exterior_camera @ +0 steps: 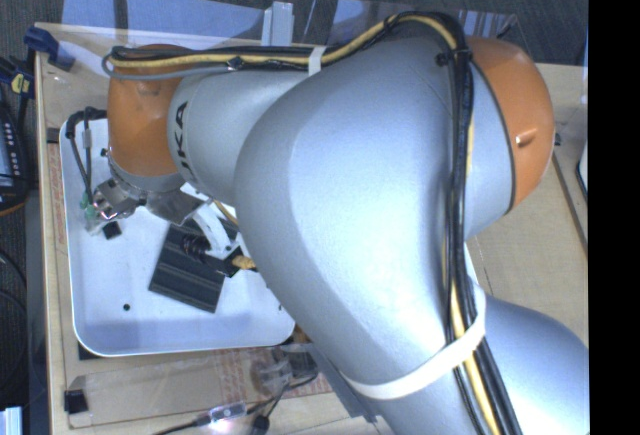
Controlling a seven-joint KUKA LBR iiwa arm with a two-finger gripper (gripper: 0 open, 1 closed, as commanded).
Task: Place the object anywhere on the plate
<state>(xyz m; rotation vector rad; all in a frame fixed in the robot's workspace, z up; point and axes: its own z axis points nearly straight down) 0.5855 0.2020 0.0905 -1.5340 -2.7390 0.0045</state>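
Note:
My gripper hangs low over the left side of the left white bin, close to its left wall. A small dark piece and a bit of green sit right at the gripper's tip. I cannot tell whether they are a held thing or part of the gripper. The grey arm with its orange band reaches across from the right. It hides the right bin and much of the left bin's floor.
A tiny dark speck lies on the bare floor of the left bin near its front. The wooden bench edge runs along the front, with loose cables on it. A blue clamp sits at the back left corner.

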